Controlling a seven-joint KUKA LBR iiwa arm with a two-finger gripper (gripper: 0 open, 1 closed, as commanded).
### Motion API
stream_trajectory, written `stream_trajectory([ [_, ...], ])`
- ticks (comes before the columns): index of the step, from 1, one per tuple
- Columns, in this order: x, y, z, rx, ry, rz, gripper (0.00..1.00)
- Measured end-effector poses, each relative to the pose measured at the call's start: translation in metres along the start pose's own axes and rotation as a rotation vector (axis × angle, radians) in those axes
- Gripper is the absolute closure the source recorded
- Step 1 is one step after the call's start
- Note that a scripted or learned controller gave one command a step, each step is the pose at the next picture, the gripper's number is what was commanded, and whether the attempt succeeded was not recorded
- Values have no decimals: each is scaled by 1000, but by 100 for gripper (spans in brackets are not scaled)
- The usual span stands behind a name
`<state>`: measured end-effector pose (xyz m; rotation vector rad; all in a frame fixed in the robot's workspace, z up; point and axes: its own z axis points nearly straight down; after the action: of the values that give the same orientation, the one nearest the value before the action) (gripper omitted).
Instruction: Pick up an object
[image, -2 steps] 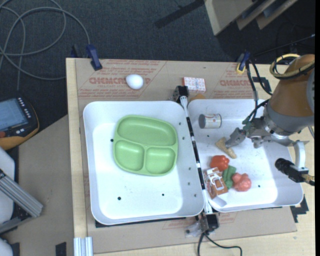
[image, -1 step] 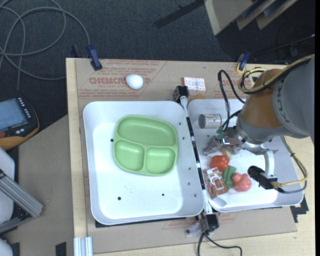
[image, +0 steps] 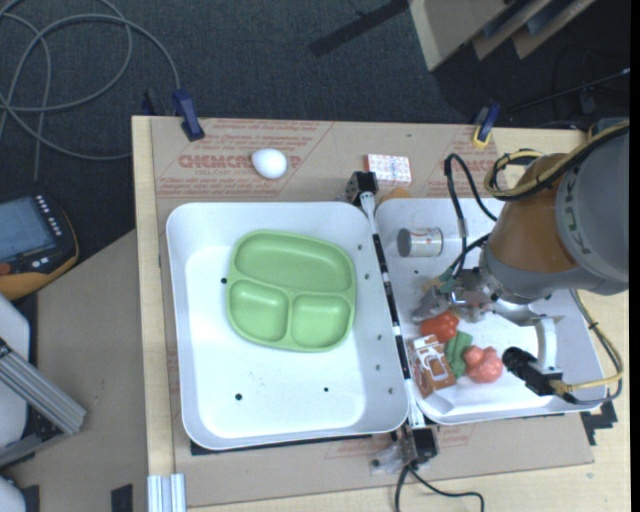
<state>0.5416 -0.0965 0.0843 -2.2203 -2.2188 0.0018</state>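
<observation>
The bench (image: 300, 140) is spreading across the middle of the frame, carrying two white bins side by side. The left bin (image: 200, 330) is holding a green divided plate (image: 292, 290) lying flat in its upper half. The right bin (image: 580, 350) is sitting at centre right, and the arm (image: 560, 225) — grey with an orange band — is reaching in from the right edge and hanging over that bin's upper part. The gripper (image: 455, 292) is pointing down near the bin's left side, just above the toys; whether it is clenched or released cannot be told from here.

Below it, toys are clustering in the bin's lower left — a red tomato-like piece (image: 439, 326), a green piece (image: 460, 347), a red strawberry-like piece (image: 485, 364) and a small brown-and-white packet (image: 433, 366). A metal can (image: 420, 241) is lying near the bin's top. On the bench at upper centre, a white egg (image: 268, 162) and a small patterned box (image: 389, 168) are resting.
</observation>
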Motion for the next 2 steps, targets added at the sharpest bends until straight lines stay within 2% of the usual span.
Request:
stream_trajectory([
  [1,0,0,-10,-2,0,1,100],
  [2,0,0,-10,-1,0,0,0],
])
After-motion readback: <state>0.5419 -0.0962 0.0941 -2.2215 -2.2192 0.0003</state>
